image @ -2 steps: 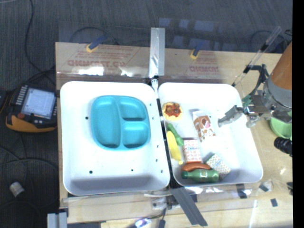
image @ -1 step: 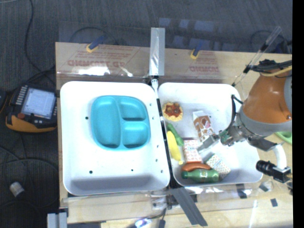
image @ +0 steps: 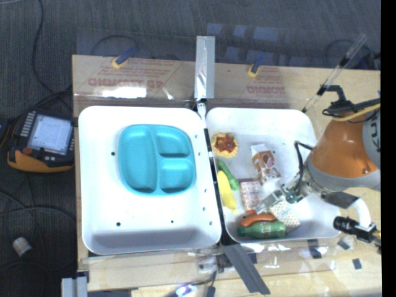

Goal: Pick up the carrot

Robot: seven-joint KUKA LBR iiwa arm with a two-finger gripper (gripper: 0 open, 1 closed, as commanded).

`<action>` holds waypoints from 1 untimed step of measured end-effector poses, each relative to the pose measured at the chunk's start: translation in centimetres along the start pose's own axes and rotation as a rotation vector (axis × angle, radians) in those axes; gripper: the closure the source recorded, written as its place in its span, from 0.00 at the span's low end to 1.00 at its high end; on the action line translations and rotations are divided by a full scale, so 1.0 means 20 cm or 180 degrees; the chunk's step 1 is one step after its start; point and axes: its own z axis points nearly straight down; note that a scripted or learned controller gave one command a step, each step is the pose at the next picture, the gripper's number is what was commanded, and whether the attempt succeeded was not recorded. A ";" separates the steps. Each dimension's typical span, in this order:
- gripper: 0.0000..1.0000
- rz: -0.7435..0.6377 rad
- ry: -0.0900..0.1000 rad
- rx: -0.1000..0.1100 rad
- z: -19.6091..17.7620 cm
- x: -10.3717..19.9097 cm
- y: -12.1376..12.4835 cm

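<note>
The carrot [image: 256,217], a short orange piece, lies near the front wall of the right bin [image: 309,125], resting against the top of a green bottle [image: 263,229]. My gripper [image: 276,198] comes in from the right and hangs low just above and to the right of the carrot, over a pink packet [image: 250,193]. The arm's orange band [image: 343,148] stands over the bin's right side and hides part of it. Nothing shows between the gripper and the carrot.
The right bin also holds a small pizza toy [image: 224,145], a snack packet [image: 264,164], a yellow corn cob [image: 226,190] by the left wall and a patterned white pouch [image: 285,214]. A blue divided plate [image: 158,158] sits in the left bin [image: 99,228].
</note>
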 end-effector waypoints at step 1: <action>1.00 0.0003 -0.0023 -0.0035 -0.07 -0.01 0.02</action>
